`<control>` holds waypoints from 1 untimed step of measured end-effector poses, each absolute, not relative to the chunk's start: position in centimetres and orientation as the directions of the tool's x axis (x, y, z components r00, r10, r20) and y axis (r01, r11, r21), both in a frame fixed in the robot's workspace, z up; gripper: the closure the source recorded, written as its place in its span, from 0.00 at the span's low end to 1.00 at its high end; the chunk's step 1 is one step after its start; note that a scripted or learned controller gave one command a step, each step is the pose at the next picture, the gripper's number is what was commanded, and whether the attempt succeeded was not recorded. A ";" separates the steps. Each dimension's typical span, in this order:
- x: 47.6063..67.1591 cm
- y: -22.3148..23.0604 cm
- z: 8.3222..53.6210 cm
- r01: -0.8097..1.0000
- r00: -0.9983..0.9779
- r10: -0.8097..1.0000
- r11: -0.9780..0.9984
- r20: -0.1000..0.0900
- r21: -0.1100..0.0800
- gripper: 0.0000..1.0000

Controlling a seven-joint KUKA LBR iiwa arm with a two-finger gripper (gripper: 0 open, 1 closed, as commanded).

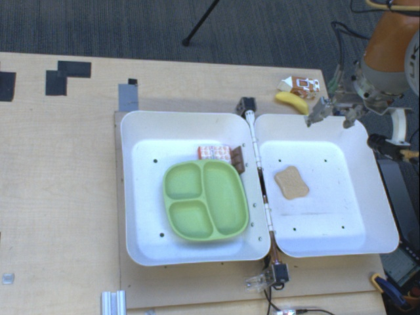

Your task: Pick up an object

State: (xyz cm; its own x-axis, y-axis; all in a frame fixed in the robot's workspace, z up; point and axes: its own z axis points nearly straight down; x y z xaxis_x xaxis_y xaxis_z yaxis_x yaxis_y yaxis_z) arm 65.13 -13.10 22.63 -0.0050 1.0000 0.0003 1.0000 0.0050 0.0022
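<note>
A green plate [206, 201] hides part of a small box [215, 152] behind it.

Grey arm [386, 77], orange band, black cables

Pale wooden worktop [59, 176] set on dark grey carpeted floor [131, 15].

The light-coloured wooden worktop runs from the left edge across most of the view, its far edge meeting a dark grey ribbed carpet floor. A thin black rod [209, 12] slants across the carpet beyond the worktop's far edge. Near the worktop's far left corner sit black tape patches [65, 76], one stepped in shape, another cut by the left edge. A small grey upright bracket [128, 96] stands further along the far side. At the near edge a ribbed silver metal piece [113, 302] lies flat. Lighting is even and soft, with only faint shadows.
</note>
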 end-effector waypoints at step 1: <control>51.4 -16.2 19.1 1.000 -0.002 1.000 0.002 0.000 0.001 0.00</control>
State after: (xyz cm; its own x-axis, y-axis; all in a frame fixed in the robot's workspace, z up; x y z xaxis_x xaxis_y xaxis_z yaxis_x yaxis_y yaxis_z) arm 51.38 -16.15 19.12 -0.0019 1.0000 -0.0003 1.0000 0.0019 0.0008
